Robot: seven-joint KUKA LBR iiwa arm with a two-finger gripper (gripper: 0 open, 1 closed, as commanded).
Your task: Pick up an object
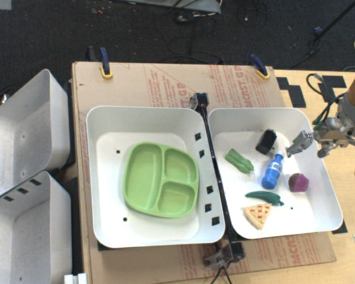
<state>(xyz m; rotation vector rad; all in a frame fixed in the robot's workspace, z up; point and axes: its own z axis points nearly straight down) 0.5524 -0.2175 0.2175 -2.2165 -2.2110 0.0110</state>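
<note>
Nearest the camera, a pizza slice [257,215] is lying at the front of the right bin [328,218], forward and to the left of the gripper [312,143] as the view shows it. Just behind the slice, a dark green pepper [264,197] is stretching across the bin floor, also left of and below the gripper in the view. A purple piece [298,182] is sitting almost straight below the gripper in the view, near it but apart from it. A blue bottle [272,171] is lying tilted, its white cap pointing up toward the gripper's left finger [298,142], close to that finger and not touching it. A black block [265,141] is resting level with the gripper, off to its left, with its top end touching a white patch. A light green pod [239,161] is lying further left still, near the wall where the two bins meet.

The gripper is hanging over the right bin's right rim with its two fingers spread apart, nothing between them. The grey arm [350,112] is reaching in behind it from the view's right.

Well away to the gripper's left, the left bin [100,176] is holding a green tray [161,180] with three compartments. Both bins are sitting on a cardboard sheet [160,81], clamped at its far edge.
</note>
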